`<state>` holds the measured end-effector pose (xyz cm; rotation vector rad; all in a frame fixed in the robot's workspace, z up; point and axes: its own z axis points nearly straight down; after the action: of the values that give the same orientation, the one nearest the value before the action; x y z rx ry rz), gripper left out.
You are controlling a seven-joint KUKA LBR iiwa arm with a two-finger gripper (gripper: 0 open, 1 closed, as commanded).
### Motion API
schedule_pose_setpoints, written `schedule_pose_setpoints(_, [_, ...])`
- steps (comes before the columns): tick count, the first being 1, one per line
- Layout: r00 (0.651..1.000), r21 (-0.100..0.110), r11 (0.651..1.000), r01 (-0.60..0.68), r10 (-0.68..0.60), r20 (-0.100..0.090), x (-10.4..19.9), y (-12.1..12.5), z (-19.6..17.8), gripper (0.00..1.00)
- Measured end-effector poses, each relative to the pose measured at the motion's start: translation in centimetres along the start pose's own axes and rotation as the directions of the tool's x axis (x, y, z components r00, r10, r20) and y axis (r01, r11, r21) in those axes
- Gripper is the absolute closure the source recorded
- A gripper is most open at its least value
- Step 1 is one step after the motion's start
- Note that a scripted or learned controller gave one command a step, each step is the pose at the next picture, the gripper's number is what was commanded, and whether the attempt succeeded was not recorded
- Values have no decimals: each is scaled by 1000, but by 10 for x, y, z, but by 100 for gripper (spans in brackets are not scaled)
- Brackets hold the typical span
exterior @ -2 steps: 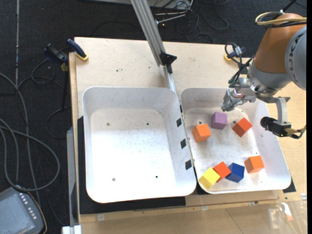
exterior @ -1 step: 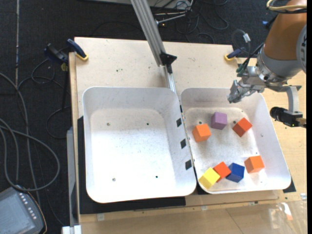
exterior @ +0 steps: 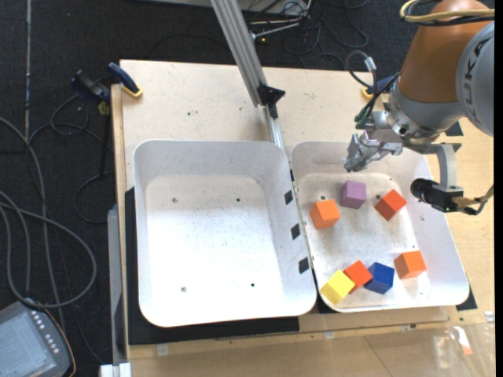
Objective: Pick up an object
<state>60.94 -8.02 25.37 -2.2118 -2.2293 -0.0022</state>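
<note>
Right bin [exterior: 445,242]: seven small cubes, all lying on its floor.
- purple cube [exterior: 353,194], far middle, closest to the gripper
- orange cube [exterior: 325,212], just left and near of the purple one, apart from it
- red-orange cube [exterior: 391,204], right of the purple one, tilted corner-on
- second orange cube [exterior: 409,264], near right, alone
- near cluster of yellow cube [exterior: 338,287], orange-red cube [exterior: 358,273] and blue cube [exterior: 380,277], side by side and touching or nearly so

Gripper [exterior: 360,157]: over the far end of the right bin, just beyond the purple cube and pointing down-left. Cannot tell whether it is spread or pressed together; the tip is a grey blur at this angle.

Arm [exterior: 448,61]: comes in from the far right, orange band above the wrist. The grey casing at the frame edge bears dark block letters, cut off; "KU" is the most that reads.

Left bin [exterior: 141,210]: white, speckled floor. Small black tabs [exterior: 295,230] run along the seam between the bins; no writing is legible on them.

Bench [exterior: 196,100]: a blue and yellow clamp [exterior: 118,81] grips the far left corner.
</note>
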Motion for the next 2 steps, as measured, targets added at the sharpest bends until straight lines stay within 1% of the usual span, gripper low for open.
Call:
schedule_pose_setpoints(1, [1000, 2, 1000, -1, 1, 0, 45, -20, 15, 100])
schedule_pose_setpoints(2, [1000, 1, 1000, 1, -1, -1, 101, -39, 8, 100])
